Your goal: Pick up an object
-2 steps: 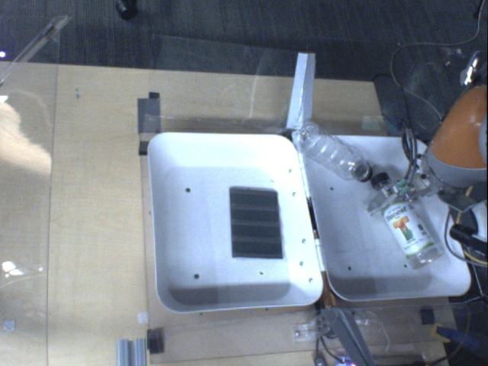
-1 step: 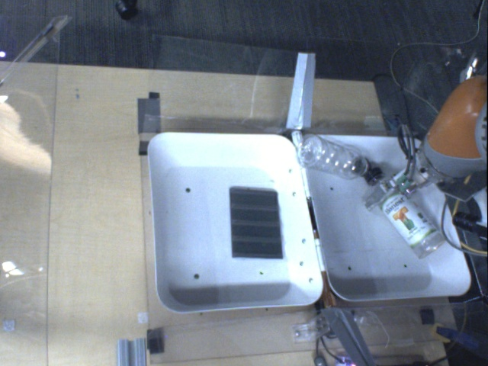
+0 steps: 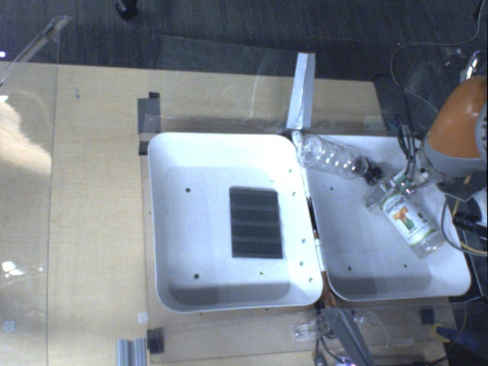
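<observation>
A clear plastic bottle (image 3: 329, 155) lies on its side in the back left corner of the right bin (image 3: 381, 280), its dark cap pointing right. A small clear bottle with a white and green label (image 3: 412, 223) lies slanted near that bin's right side. A dark ribbed rectangular block (image 3: 255, 222) lies flat in the middle of the left bin (image 3: 175, 204). My gripper (image 3: 402, 183) hangs low over the right bin, between the dark cap and the top end of the labelled bottle. The grey arm with its orange band (image 3: 457, 120) rises behind it.
A grey upright post (image 3: 302, 90) stands behind the seam between the bins. Cables (image 3: 465, 231) trail along the right bin's right edge. A clear sheet covers the wooden bench (image 3: 76, 204) on the left. Clamps and clutter sit at the front edge (image 3: 335, 334).
</observation>
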`<state>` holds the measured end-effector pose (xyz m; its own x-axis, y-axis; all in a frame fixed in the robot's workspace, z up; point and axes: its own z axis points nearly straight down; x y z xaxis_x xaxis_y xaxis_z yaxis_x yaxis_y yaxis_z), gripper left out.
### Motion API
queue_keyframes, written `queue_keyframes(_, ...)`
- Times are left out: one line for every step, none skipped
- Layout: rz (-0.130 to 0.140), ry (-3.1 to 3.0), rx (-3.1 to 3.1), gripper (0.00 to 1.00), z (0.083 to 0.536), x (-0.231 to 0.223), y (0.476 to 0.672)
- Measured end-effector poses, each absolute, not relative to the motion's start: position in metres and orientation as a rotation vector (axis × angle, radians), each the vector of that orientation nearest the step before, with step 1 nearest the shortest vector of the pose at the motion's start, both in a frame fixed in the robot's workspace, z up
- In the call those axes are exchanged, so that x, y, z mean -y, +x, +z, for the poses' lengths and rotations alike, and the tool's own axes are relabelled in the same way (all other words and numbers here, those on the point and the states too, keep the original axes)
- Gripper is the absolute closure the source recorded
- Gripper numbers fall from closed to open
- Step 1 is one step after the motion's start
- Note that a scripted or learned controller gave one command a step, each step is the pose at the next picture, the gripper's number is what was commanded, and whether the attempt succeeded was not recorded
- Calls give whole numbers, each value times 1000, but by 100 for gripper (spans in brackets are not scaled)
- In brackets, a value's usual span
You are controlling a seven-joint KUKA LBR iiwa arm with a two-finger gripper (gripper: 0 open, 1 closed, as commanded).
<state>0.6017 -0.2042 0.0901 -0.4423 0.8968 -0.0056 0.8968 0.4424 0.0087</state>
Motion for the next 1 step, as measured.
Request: queue_keyframes(9, 1650, -2659, 100, 102, 203, 603)
